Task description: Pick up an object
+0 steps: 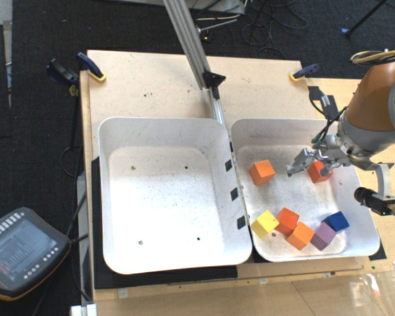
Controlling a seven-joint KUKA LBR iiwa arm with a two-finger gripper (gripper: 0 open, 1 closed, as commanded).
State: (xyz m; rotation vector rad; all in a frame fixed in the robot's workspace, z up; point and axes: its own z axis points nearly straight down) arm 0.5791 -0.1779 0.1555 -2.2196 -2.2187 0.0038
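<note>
From my remote station I note the gripper (311, 162) low in the right bin (362, 242), beside a red-orange block (318, 172); finger opening and any hold I cannot tell; other blocks (296, 228) lie nearer the front wall.

The claw (307, 163) partly covered a red block (318, 172); its fingers were too small to read. The arm (376, 107) ran off the right edge.
</note>
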